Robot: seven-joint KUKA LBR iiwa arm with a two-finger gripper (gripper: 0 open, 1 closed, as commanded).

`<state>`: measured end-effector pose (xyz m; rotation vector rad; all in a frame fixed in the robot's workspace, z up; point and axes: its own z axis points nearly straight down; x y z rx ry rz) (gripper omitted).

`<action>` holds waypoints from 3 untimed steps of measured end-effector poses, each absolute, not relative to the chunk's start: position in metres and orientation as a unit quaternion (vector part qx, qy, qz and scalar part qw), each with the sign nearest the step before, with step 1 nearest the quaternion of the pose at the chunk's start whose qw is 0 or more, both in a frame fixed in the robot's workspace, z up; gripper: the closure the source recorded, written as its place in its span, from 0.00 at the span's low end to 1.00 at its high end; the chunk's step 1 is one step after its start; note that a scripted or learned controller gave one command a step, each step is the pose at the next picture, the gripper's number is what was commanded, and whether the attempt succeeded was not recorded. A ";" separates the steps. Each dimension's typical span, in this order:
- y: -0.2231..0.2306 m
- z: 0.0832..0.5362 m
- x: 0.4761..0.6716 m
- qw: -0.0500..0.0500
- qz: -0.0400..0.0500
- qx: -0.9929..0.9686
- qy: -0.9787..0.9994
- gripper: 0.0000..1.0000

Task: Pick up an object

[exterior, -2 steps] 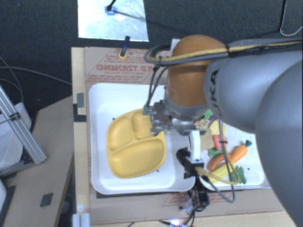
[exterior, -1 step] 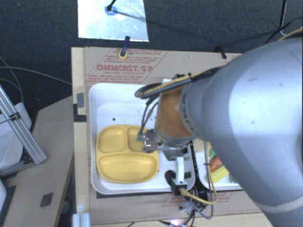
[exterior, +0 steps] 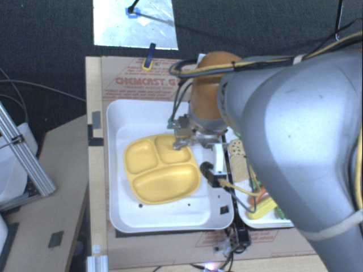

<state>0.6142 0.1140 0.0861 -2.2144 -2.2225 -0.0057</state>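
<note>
The tool, a metal two-finger gripper under the orange band of the grey arm, hangs low over the far right part of the left shallow white plastic bin. From this slanted view I cannot tell how far it is open, and nothing can be seen held in it. Its tip sits right at the far right rim of the yellow three-compartment plastic plate, over or touching the edge of the small far compartment; contact cannot be confirmed.

The plate lies flat in the middle of the left bin, and most of it spreads to the left of and nearer than the tool. Its long axis runs roughly left to right, tilted slightly, with the large compartment on the near side. So the likely grasp is on the rim directly beneath the tool, a thin edge that could slip.

To the right, partly hidden under the arm, the second white bin holds small mixed items in yellow, orange and green. Both bins rest on a brown cardboard sheet on the table.
</note>
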 end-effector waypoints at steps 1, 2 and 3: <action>0.093 0.271 0.623 -0.006 -0.007 -0.706 -0.708 1.00; 0.117 0.171 0.547 0.004 0.004 -0.706 -0.708 1.00; 0.150 0.081 0.606 -0.002 -0.003 -0.705 -0.709 1.00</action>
